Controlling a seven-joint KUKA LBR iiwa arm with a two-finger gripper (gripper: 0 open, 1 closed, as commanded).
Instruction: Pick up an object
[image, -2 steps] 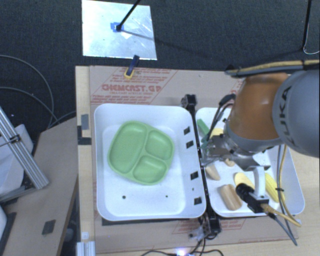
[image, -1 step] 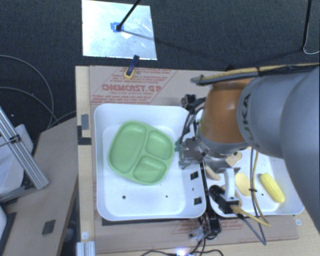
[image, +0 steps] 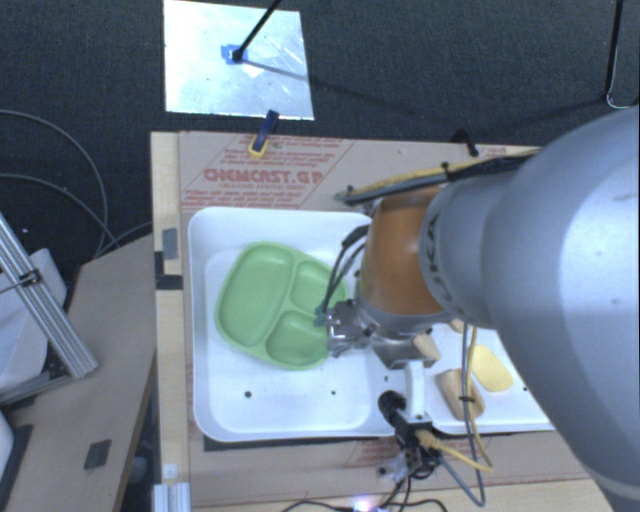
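Your left bin (image: 215, 400) holds a green divided plate (image: 272, 305), lying flat toward its upper half; bare white floor lies along its near rim. The right bin (image: 520, 415) holds a yellow piece (image: 490, 368) and a tan piece (image: 460, 392), near each other. The pincer (image: 340, 330) sits at the plate's right edge, by the bins' shared wall; you cannot tell its opening. The arm (image: 540, 250) covers most of the right bin.
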